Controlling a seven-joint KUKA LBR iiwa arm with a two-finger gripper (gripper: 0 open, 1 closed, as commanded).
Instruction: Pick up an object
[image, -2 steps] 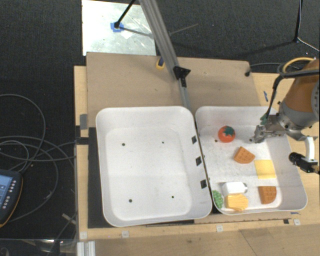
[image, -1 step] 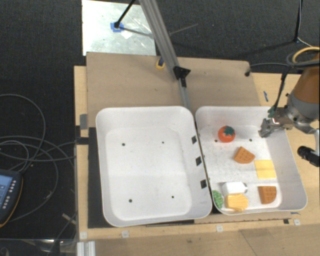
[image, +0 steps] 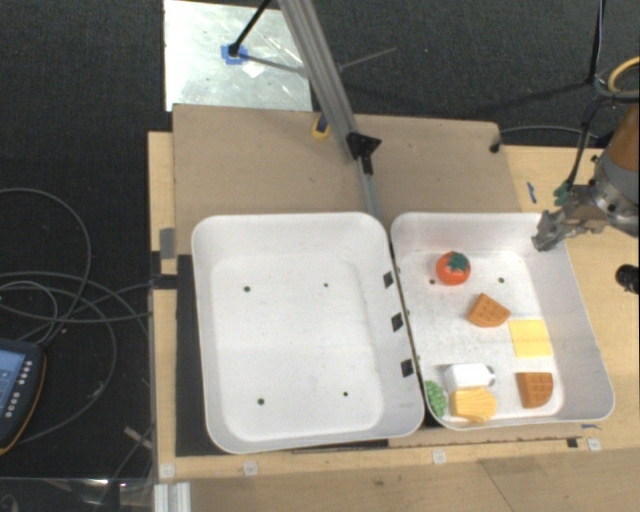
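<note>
The gripper (image: 548, 236) hung over the far right corner of the right bin (image: 580, 300), by the rim, w/ nothing between its fingers. Couldn't tell if the jaws were released or clenched; too small and blurred from here.

All the things sat in the right bin. A red tomato (image: 452, 267) lay near the far end, well apart from the gripper. Nearer me, an orange wedge (image: 488, 311), then a yellow square (image: 530, 337) just beside it. At the near end: a white block (image: 468, 376) touching a yellow piece (image: 474, 404), a green bit (image: 434, 397) at the bin's left edge, and an orange waffle-like block (image: 534, 389) on the right.

The left bin (image: 290, 330) sat alongside, touching.
</note>
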